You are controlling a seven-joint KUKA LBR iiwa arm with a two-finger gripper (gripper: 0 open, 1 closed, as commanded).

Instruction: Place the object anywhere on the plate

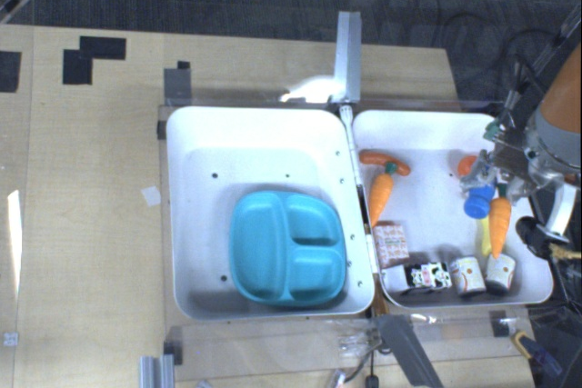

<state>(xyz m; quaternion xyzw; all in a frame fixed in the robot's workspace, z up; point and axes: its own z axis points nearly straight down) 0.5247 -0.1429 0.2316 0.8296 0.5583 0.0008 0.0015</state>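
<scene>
Gripper [488, 180]: we see it low over the right side of the right bin, and we cannot tell from this angle how it is set.
Arm [556, 127]: grey with an orange band, it comes in from the right edge above the bin's far right corner.
Blue cap-like piece [477, 206]: we place it just below the gripper, touching the top of an upright carrot.
Upright carrot [499, 224]: it stands along the right wall, near the gripper.
Orange bit [466, 164]: it sits just left of the gripper, partly hidden.
Right bin [427, 124]: we count 1 more carrot [380, 194] by the left wall, an orange piece with a green spot [386, 162] farther back, a printed packet [390, 242], and small toys in a row along the near wall [450, 275].
Plate [289, 245]: blue, with 3 compartments, it lies in the near middle of the left bin [200, 195], well apart from the gripper.
</scene>
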